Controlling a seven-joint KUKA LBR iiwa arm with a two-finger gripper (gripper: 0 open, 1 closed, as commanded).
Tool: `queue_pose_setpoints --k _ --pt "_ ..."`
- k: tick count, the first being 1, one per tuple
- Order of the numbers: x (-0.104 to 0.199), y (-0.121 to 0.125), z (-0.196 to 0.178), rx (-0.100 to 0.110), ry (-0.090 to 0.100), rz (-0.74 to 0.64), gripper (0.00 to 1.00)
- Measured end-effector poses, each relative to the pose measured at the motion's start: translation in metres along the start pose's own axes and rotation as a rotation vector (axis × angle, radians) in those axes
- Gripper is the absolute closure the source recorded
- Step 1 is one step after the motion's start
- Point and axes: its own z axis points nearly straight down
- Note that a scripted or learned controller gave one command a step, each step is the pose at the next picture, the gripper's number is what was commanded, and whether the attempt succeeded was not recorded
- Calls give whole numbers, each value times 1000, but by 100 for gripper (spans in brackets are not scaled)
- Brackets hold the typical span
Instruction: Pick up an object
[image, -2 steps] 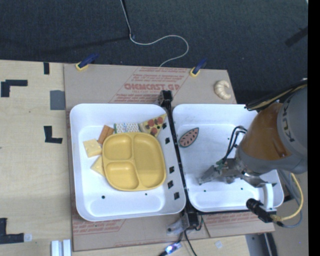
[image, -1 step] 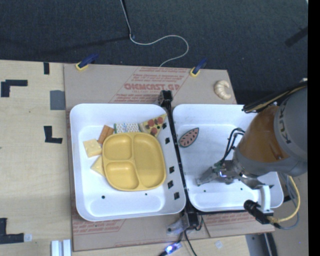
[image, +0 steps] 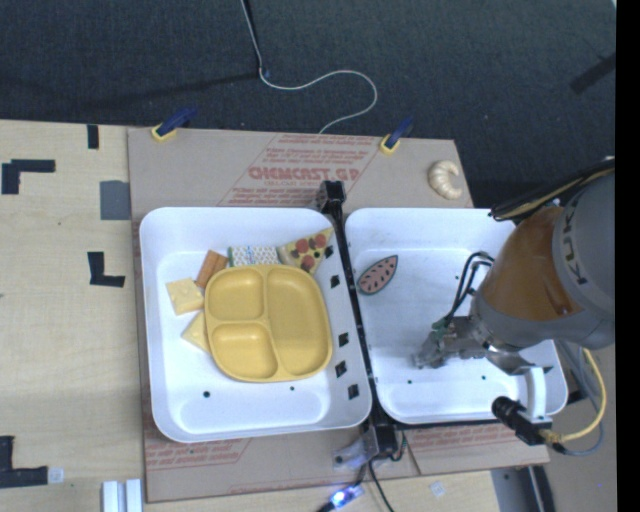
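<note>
Hand (image: 432, 352), grip state indeterminate, low at right bin (image: 400, 400) floor; risks closing empty, leaf-shaped piece (image: 377, 274) well apart.

— Where's my camera?
— Fixed above the bench (image: 60, 300), tilted down on both bins (image: 160, 330) — far enough that I see the floor (image: 120, 50) beyond, arm (image: 560, 280) entering right.
</note>
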Motion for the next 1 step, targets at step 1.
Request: queue_pose_setpoints --k 1 --pt "-5 -9 -52 0 2 1 100"
